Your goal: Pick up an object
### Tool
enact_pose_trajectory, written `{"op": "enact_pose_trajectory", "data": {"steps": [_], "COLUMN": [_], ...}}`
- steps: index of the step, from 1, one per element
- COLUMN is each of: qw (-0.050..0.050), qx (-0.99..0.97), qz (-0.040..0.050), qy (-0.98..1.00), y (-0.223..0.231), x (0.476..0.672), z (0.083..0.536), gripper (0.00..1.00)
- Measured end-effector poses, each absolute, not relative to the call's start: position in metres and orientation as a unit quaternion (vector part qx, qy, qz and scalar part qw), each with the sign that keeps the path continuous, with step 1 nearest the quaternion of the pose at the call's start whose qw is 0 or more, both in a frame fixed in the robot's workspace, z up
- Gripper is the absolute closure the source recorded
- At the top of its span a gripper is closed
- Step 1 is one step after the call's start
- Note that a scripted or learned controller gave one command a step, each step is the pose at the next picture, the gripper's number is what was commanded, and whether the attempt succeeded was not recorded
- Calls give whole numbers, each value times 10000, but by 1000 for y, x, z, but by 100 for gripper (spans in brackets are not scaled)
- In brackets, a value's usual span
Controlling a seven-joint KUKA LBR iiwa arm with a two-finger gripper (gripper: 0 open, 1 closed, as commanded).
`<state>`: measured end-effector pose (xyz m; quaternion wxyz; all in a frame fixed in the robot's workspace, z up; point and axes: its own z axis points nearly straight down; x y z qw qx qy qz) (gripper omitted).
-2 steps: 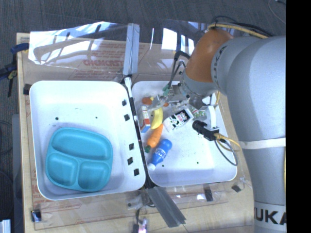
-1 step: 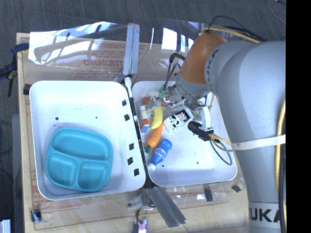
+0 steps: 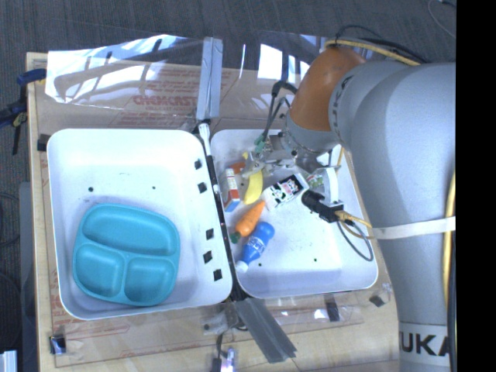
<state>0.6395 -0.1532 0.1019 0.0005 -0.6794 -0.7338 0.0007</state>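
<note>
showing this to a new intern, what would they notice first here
The big grey arm with its orange band looms over the right bin. Under it sits a bright cluster: a yellow piece, an orange carrot-like thing and a blue bottle. In the left bin, a teal divided tray lies near the front.

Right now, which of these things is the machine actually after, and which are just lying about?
Part of the job:
- claw, down in the right bin
- yellow banana-shaped piece
- orange carrot-shaped piece
- blue bottle
- black-and-white packet

Just lying about:
- teal divided tray in the left bin
</note>
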Motion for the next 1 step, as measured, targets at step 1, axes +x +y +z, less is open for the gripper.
{"op": "enact_pose_trajectory", "data": {"steps": [1], "qw": [-7], "qx": [-5828], "qz": [1], "qy": [-8126], "y": [-131], "x": [656], "z": [181], "gripper": [100]}}
